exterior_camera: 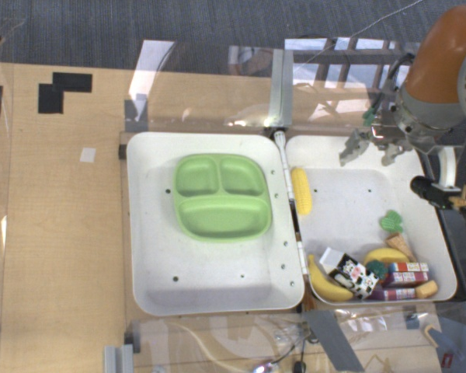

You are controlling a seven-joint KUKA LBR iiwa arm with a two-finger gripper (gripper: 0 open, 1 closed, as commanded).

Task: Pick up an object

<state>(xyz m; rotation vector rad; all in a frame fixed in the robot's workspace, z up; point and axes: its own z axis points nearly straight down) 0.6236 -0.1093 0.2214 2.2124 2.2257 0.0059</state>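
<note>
From above, nothing is picked yet: the whole job is ahead. The pincer (370, 149) hangs over the far edge of the right bin (357, 208), fingers spread apart, gripping nothing, touching nothing. The corn cob (300, 190) lies by the divider, nearest to it. Bananas (326, 280), a small box (408, 273) and other bits crowd the near corner. The green plate (221, 196) sits alone in the left bin (151, 231).
</note>
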